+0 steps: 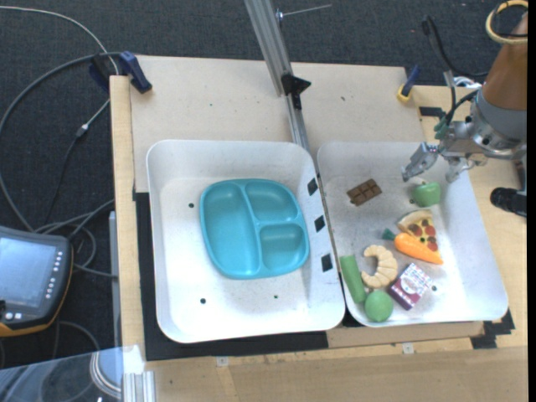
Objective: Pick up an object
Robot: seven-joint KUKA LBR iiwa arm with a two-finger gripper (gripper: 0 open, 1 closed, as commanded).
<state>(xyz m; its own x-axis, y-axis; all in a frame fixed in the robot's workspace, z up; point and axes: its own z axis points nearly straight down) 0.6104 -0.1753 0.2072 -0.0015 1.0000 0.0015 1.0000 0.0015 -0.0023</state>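
My gripper (pixel 435 171) hangs over the far right part of the right bin (pixel 477 249), and its fingers stand open with nothing between them. Just below it in the view lies a small green fruit (pixel 427 194). Further toys lie in the same bin: a brown chocolate piece (pixel 364 193), a pizza slice (pixel 418 223), an orange carrot (pixel 417 248), a tan croissant (pixel 382 264), a green cucumber (pixel 352 278), a green ball (pixel 378 306) and a purple box (pixel 410 286).
The left bin (pixel 167 249) holds a blue divided plate (pixel 253 227). A metal pole (pixel 272 36) slants over the bench to the wall between the bins. Blue clamps (pixel 132 69) sit at the bench's far corners. A teach pendant (pixel 29 279) lies on the floor at left.
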